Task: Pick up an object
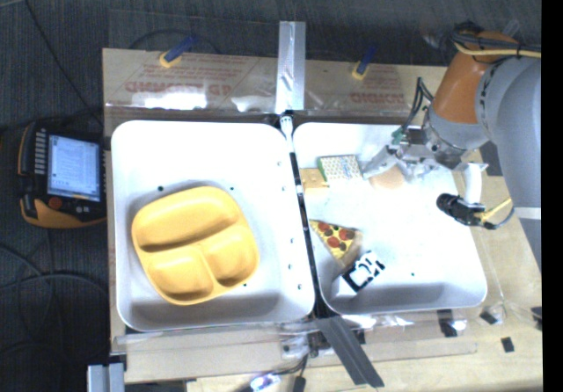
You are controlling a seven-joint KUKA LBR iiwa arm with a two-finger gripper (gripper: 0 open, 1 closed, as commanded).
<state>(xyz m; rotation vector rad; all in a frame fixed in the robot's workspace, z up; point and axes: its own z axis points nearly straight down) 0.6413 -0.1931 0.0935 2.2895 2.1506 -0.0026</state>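
Gripper (387, 163) low in right bin (440, 294), upper part, at tan block (385, 177). Finger state: cannot tell. Block touching or just below claw tip, not confirmed between fingers. Green-patterned tile (339, 168) just left of claw. Pizza slice toy (334, 238) further off, toward near-left, long axis diagonal. Black-white piece (362, 272) beyond it. Yellow tray (193, 243) in left bin (132, 144), well apart. Judgement: tan block nearest candidate.
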